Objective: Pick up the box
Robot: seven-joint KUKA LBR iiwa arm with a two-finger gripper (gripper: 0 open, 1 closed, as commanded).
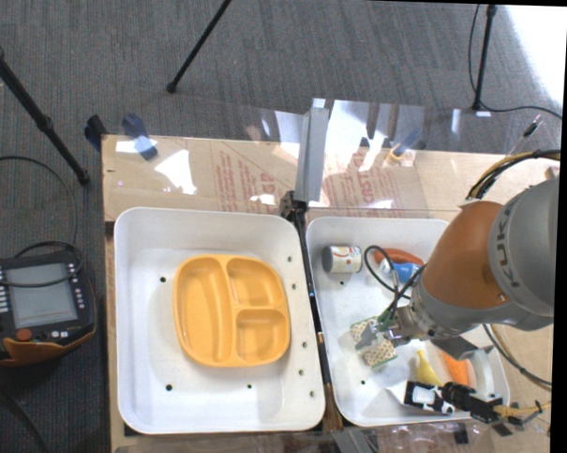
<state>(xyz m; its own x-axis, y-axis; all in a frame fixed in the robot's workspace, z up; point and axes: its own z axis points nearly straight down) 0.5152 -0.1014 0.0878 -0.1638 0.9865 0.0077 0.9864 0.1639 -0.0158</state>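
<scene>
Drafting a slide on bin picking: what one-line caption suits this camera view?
KUKA arm reaches over the right bin of small items; a yellow divided plate lies in the left bin.

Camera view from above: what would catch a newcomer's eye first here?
Likely the yellow divided plate, lying alone in the left bin. Next the big grey-and-orange arm, reaching from the right over the right bin, where a small can and other odds and ends lie scattered.
</scene>
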